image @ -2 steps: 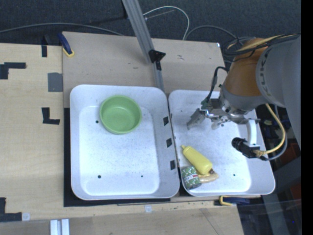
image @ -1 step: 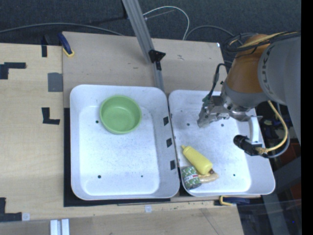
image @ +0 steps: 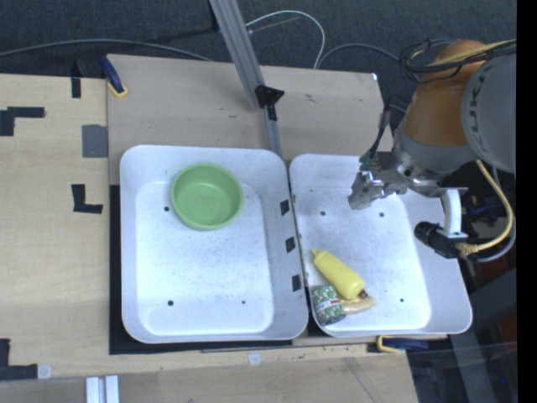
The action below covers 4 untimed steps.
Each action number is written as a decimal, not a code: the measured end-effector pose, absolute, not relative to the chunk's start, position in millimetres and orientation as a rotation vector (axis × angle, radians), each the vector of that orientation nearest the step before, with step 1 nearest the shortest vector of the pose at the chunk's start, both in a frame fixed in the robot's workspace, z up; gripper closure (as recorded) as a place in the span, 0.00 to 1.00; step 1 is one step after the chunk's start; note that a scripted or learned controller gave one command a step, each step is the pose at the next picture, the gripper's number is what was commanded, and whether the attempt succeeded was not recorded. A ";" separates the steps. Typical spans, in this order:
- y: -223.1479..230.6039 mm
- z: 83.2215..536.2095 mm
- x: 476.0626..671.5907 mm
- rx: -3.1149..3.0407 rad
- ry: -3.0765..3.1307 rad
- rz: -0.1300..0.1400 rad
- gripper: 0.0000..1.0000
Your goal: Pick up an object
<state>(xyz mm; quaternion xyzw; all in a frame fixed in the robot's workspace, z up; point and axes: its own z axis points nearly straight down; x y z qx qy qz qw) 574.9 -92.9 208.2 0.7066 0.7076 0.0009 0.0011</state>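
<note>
In the right bin [image: 419, 300] a yellow oblong object [image: 338, 274] lies near the front left, with a small green patterned object [image: 326, 304] and a tan piece [image: 358, 306] just in front of it. My gripper [image: 367, 191] hangs over the back part of the same bin, up and to the right of the yellow object and apart from it. A green bowl [image: 206, 196] sits upright in the left bin [image: 210, 300], at its back.
A grey pole [image: 238, 40] slants down from the top to the gap between the bins. Black clips [image: 289, 242] line the divide between the two bins. Cables [image: 470, 242] hang at the arm's right side.
</note>
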 end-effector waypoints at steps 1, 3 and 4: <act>-84.4 266.4 572.1 2.216 2.221 0.005 1.00; -34.0 284.7 578.3 2.216 2.228 -0.001 1.00; 12.7 280.7 584.8 2.220 2.224 -0.002 1.00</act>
